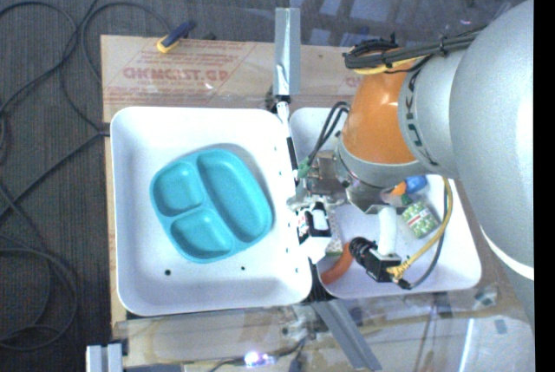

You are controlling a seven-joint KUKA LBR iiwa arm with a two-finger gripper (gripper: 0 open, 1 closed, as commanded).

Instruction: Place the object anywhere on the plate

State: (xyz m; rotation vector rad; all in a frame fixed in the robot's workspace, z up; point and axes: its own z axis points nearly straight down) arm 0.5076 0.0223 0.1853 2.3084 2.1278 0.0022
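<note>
- The grey arm reaches in from the right, its orange band above the right bin, the wrist pointing down at that bin's left side.
- The gripper hangs low just beside the wall that divides the two bins; whether it is released or clenched cannot be told.
- Both white bins rest on a plywood bench top, on grey carpet crossed by loose cables.
- The left bin holds a teal divided plate, with three compartments.
- In the right bin, an orange object lies just below the gripper, partly hidden; a green-patterned item and a small blue one lie near the wrist.
- Nothing lies on the plate.
</note>
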